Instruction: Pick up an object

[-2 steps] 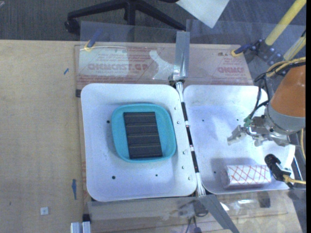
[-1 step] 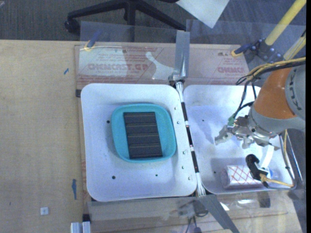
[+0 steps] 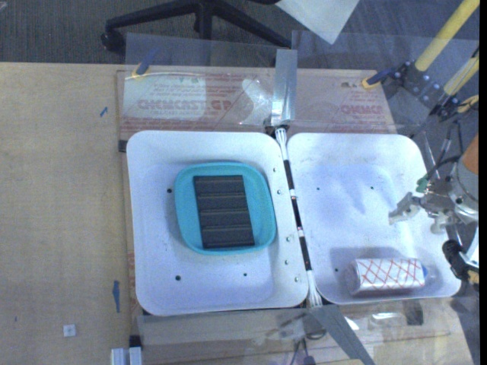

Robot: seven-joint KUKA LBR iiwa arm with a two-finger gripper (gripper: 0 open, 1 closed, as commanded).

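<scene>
A red-and-white checked packet (image 3: pixel 388 274) lies in the right bin (image 3: pixel 335 166) just below the jaws, which hang open and empty.

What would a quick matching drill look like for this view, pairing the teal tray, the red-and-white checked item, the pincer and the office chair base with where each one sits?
Things:
1. teal tray
2. red-and-white checked item
3. pincer
4. office chair base

Places:
A. over the right bin's right edge, above its floor
B. on the floor beyond the bench, at the view's top
C. middle of the left bin, holding a dark ribbed insert
D. lying near the front edge of the right bin

Pairs: 1-C, 2-D, 3-A, 4-B
</scene>
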